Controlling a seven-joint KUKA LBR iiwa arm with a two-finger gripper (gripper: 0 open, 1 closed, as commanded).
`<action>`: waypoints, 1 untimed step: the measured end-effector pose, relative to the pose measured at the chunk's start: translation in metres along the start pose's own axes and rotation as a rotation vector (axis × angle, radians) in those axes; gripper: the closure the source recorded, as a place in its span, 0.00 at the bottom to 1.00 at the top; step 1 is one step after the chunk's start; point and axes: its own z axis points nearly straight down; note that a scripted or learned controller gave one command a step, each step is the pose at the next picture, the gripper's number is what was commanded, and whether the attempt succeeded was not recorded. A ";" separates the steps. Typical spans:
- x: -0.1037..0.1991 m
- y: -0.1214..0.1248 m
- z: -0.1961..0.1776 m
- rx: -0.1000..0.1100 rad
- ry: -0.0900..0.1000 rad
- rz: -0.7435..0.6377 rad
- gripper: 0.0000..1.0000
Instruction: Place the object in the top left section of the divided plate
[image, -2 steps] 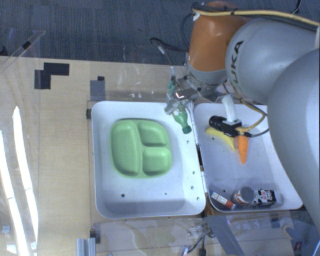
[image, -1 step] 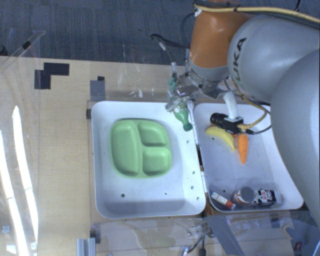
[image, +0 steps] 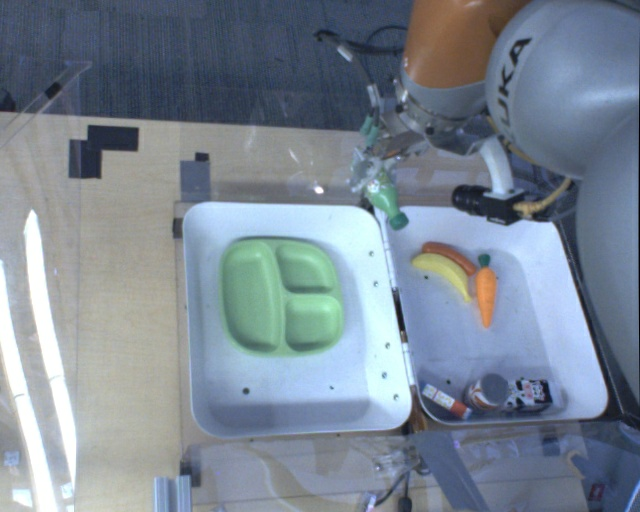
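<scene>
The gripper (image: 376, 185) hangs over the far edge of the two bins, right where they meet. Its fingers are clenched on the top end of a small green toy (image: 390, 211). The toy sticks out below them, tilted, with its low end over the far left corner of the right bin (image: 575, 300). It is up in the air and does not seem to rest on anything.

The green divided plate (image: 282, 296) lies in the middle of the left bin (image: 205, 330). It has one long part along its left side and two small parts on its right side. The plate is well apart from the toy.

The toy looks small, light and stiff, like hard plastic. It is smooth, so I think it could slip or swing, since it is held only by one end. A hold nearer its middle would be safer. I think it should be let go low over the plate so it does not bounce or roll out of its part.

A banana (image: 443, 274), a carrot (image: 485, 296) and a can (image: 490, 392) lie in the right bin, away from the toy.
</scene>
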 end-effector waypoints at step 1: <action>0.046 0.021 0.011 0.002 0.001 0.130 1.00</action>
